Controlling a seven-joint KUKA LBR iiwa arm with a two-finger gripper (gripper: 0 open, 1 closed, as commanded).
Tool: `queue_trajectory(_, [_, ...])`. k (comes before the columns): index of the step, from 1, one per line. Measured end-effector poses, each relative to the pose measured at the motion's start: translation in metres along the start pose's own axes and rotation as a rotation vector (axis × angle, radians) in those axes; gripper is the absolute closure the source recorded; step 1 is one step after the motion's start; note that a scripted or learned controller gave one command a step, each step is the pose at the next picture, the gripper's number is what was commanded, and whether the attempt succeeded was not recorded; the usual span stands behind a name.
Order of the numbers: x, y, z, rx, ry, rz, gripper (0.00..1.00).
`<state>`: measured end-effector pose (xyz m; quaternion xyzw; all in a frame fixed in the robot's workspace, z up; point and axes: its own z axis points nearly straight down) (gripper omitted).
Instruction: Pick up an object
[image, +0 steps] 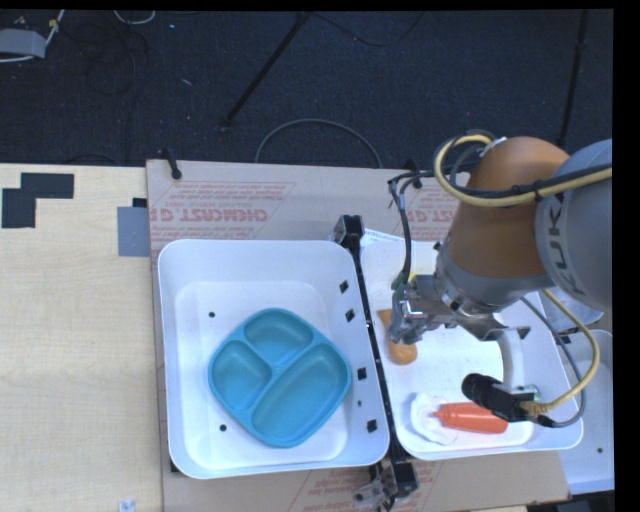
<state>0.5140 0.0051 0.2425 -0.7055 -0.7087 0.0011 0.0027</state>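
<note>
My gripper (405, 328) hangs low over the left side of the right bin (560, 345), close to the divider between the bins. A small round orange-brown object (402, 352) sits right under its tip, partly hidden by it, and I cannot see whether the two touch. An orange carrot-shaped object (470, 419) lies on a small white item (428, 421) near the front of the same bin. The arm's bulky grey and orange wrist (510, 225) covers much of the bin's back half.
The left bin (185, 300) holds a blue divided plate (279, 376) near its middle. A black divider bar (362, 330) runs between the two bins. Cardboard lies under the bins, with pale bench surface to the left.
</note>
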Motion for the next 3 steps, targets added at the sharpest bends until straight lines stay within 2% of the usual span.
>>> queue_trajectory(1, [0.049,-0.003,-0.003,-0.002,-0.001,0.001,1.0])
queue_trajectory(2, [0.092,0.006,0.008,-0.001,-0.002,0.001,1.0])
queue_trajectory(3, [0.091,0.006,0.007,-0.002,-0.003,0.003,0.0])
